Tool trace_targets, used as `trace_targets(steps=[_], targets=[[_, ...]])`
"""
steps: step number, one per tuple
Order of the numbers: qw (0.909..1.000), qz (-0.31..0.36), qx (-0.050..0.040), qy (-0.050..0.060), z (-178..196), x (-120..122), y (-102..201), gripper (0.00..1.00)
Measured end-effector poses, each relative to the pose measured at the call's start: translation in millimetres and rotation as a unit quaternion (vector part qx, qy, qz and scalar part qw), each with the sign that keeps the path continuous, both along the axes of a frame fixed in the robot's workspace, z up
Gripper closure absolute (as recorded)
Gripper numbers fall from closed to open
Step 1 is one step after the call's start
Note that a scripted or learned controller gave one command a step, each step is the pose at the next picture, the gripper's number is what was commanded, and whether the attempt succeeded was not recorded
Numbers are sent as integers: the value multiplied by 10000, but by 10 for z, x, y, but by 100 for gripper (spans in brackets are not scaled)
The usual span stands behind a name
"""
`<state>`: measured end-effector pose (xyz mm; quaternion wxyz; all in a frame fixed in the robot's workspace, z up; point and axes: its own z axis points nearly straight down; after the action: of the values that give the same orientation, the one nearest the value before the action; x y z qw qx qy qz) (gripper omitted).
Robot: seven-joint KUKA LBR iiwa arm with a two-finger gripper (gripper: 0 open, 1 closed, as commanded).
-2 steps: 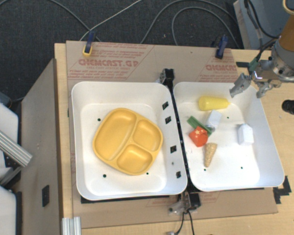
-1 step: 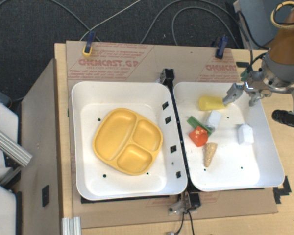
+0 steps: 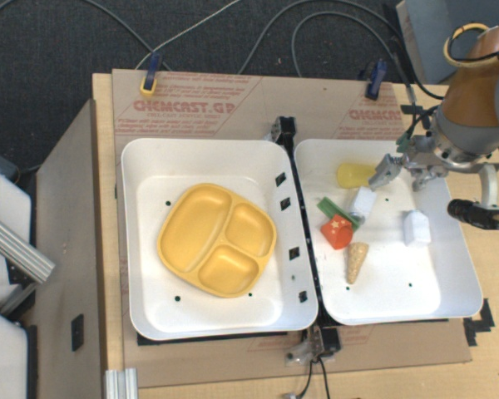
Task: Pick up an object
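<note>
- Nearest in the right bin (image 3: 449, 302): a tan cone-shaped obj (image 3: 355, 261), pointed end toward the camera, lying flat on the bin floor, well apart from the gripper.
- Just above it: a red strawberry-like toy (image 3: 337, 232) w/ a small pale mark on top; a green strip (image 3: 336, 209) sits at its upper edge, touching or overlapping it, can't tell which.
- To the right of those, a small white block (image 3: 416, 227), pale against the white floor, edges hard to make out. It lies below the gripper, near but apart.
- A second small white piece (image 3: 363, 201) sits between the green strip and the yellow obj, just beside the gripper's left-hand finger.
- Yellow rounded obj (image 3: 354, 174), far-left part of the right bin, smooth and glossy, shape approx oval. It's just left of the gripper, near the finger tip; whether they touch, can't tell.
- Gripper (image 3: 405, 173) is low over the far part of the right bin, arm coming in from the right w/ the orange band (image 3: 476, 90) above the wrist. Fingers are spread apart, one angled out toward the yellow obj, the other down-right; nothing seen between them.
- Left bin (image 3: 141, 248): a yellow divided tray (image 3: 216, 239) w/ three compartments, lying flat and turned at an angle, approx centre of the bin, well apart from the gripper.
- Far side: both bins rest on a cardboard sheet (image 3: 233, 98) w/ red print, held by two blue clips (image 3: 151, 80) at the far edge.
</note>
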<state>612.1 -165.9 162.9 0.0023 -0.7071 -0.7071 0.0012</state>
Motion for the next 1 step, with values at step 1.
trace_targets(steps=[1], targets=[[10000,0,0,-1,-450,-81,5,0]])
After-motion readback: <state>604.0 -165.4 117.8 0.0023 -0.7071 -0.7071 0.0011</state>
